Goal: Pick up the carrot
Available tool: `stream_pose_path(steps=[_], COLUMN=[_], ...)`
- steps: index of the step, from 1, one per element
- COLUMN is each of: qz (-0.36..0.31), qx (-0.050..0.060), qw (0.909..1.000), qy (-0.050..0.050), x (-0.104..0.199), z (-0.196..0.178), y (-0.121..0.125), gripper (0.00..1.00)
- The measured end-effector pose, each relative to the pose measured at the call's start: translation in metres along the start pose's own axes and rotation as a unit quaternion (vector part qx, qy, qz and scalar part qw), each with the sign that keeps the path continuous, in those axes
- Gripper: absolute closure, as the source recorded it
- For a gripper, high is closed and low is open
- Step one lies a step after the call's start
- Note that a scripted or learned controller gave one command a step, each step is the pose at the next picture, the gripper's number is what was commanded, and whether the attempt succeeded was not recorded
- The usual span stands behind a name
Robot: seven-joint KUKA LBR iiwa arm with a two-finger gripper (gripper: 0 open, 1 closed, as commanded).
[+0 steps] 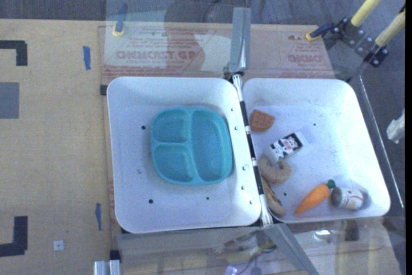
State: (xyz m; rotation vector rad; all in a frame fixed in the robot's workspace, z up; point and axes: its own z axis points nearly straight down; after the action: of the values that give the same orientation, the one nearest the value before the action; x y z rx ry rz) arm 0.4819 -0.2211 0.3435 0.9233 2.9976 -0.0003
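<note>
Carrot (313, 198): small orange toy w/ green top, lying flat in the right bin (335, 100), near its front edge. Long axis diagonal, green end up-right, tip down-left toward the bin divider. Left bin (122, 106) has a teal divided plate (191, 145). Tan tabletop (51, 138), grey floor beyond. My end effector's state: can't tell.

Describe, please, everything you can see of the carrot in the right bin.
The carrot is a small orange toy with a green top, smooth like plastic or soft fabric. It lies flat and slanted near the right bin's front edge, its tip pointing toward the front left and its green end toward the back right. That end lies close beside a small rounded pale toy; contact is unclear.
</note>
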Motion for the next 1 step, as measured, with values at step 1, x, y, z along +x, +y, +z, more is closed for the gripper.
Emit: stream_pose_path(steps=[1], qz=[-0.205], qx=[0.000], qw=[0.9788], qy=[-0.002], x=[-0.0006], z=[-0.0125], y=[-0.0010], gripper=[1.00])
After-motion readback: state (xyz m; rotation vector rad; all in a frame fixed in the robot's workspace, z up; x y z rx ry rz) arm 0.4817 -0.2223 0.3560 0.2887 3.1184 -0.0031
